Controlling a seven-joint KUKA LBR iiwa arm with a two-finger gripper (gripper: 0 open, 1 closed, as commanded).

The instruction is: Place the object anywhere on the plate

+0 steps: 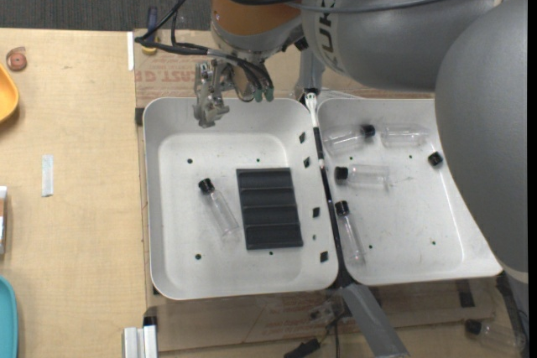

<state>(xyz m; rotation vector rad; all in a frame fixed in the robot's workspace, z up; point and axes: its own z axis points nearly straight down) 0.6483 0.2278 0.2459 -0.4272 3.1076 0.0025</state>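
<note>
Your gripper (210, 101) is hanging over the far rim of the left bin (168, 264), well beyond the black ridged plate (269, 208) in that bin's middle. How far its pincer is parted you cannot tell from this angle, and nothing is showing between it. The likely object, a clear vial with a black cap (217, 205), is lying on the bin floor just left of the plate, apart from it. You are judging a pickup next: come nearer, line up across the vial's narrow body, then lift and carry it rightward onto the plate.
</note>
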